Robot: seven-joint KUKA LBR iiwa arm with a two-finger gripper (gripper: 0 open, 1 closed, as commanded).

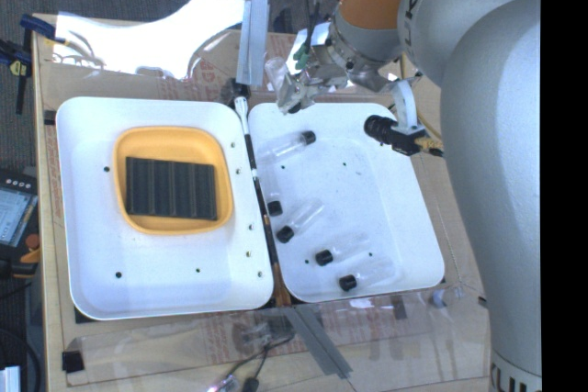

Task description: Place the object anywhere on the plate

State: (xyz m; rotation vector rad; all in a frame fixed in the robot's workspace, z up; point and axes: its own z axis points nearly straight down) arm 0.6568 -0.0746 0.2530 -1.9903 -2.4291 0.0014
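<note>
Nearest the camera, clear vials with black caps (pixel 347 282) lie loose in the right bin (pixel 418 225), probably stock awaiting transfer. One more vial (pixel 292 142) lies toward that bin's far side. In the left bin (pixel 83 197) sits the yellow plate (pixel 170 147), apparently the drop target. Farthest back, the gripper (pixel 292 96) hangs over the right bin's far rim; whether it is spread, closed or carrying anything, I cannot tell.
</note>
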